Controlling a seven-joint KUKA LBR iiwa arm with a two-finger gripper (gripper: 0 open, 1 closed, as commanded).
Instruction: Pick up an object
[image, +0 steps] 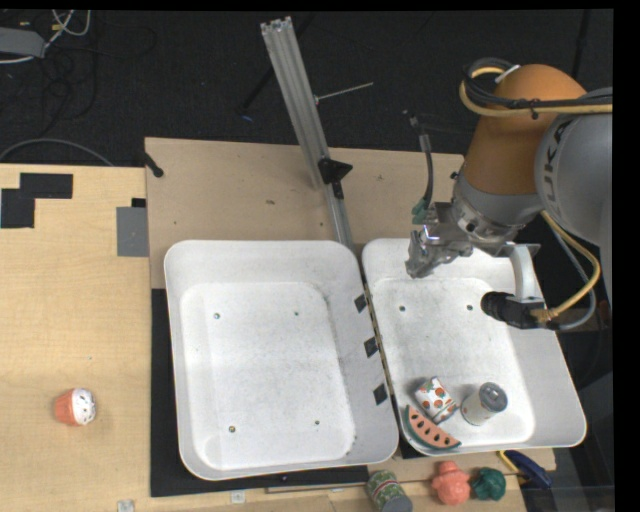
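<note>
While the arm reaches in from about three o'clock, the tool (428, 255) hangs over the far end of the right bin (545, 420), near that bin's twelve o'clock edge. Nothing is between its fingers, and I cannot tell if they are spread or squeezed — they are too small and dark to read.

The things to pick from lie at the other end of that bin, down by six o'clock: a red and white patterned toy (436, 397), a watermelon slice (432, 428) touching it, and a small gray jar (484, 402) just beside them. They are well apart from the tool.

So the job looks like it has hardly begun. No thing is lifted yet. What is left, I think, is almost all of it — move over one toy, go down, squeeze it, and lift.

The left bin (200, 265) sits beside the right one. A little orange ball (75, 407) rests far off on the tabletop (60, 300), at about eight o'clock.
</note>
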